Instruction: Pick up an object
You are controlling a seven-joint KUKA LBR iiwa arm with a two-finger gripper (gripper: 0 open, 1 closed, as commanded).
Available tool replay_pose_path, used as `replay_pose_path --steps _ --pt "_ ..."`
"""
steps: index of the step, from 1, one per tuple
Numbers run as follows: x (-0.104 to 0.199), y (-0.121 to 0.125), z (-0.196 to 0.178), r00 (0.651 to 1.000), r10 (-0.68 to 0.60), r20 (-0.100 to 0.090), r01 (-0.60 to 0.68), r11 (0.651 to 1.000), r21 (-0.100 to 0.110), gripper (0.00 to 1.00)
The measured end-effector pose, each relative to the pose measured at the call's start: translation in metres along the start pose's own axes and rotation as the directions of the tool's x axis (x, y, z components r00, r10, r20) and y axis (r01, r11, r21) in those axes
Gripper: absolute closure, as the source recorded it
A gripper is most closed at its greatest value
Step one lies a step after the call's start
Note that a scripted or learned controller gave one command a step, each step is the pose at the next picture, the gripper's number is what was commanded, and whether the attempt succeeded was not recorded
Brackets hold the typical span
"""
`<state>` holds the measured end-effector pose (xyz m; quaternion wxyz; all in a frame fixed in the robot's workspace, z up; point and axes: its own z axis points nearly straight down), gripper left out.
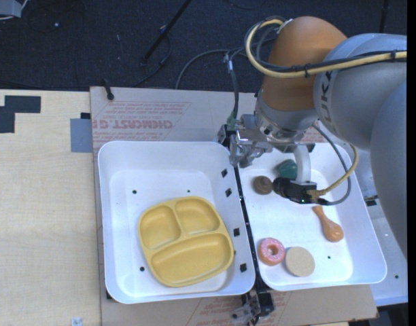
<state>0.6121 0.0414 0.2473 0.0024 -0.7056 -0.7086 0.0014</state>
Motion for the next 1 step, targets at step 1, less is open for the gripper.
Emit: replay_pose_path --steps 1 --pt "0.0496 -0.0080 0.0175 1.000 0.000 0.001 0.000 1.000 0.001 1.00"
